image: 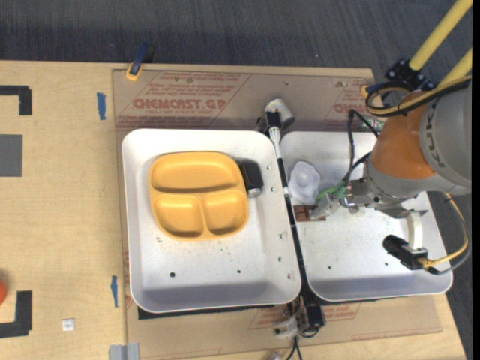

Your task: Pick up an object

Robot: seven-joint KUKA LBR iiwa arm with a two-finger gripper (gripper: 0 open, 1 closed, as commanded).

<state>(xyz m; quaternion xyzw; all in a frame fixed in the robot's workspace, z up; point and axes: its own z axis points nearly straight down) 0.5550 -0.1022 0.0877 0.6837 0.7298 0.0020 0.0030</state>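
My gripper (325,202) is low over the left part of the right bin (352,272), below the orange-banded wrist (396,154). Just to its upper left lies a clear, pale blue plastic piece (304,180). A small brown item (304,214) sits by the bin's left wall, right beside the gripper tip. Something green (328,194) shows at the gripper, and I cannot make out whether it is held. In the left bin (210,272) a yellow divided plate (199,193) lies flat, with a small black object (251,177) at its right edge.
The arm's grey body (450,141) covers the right bin's upper right corner. A black connector with a yellow cable (405,252) hangs over that bin's right side. A ridge (289,223) separates the two bins. A white-and-black fitting (276,115) stands behind the bins.
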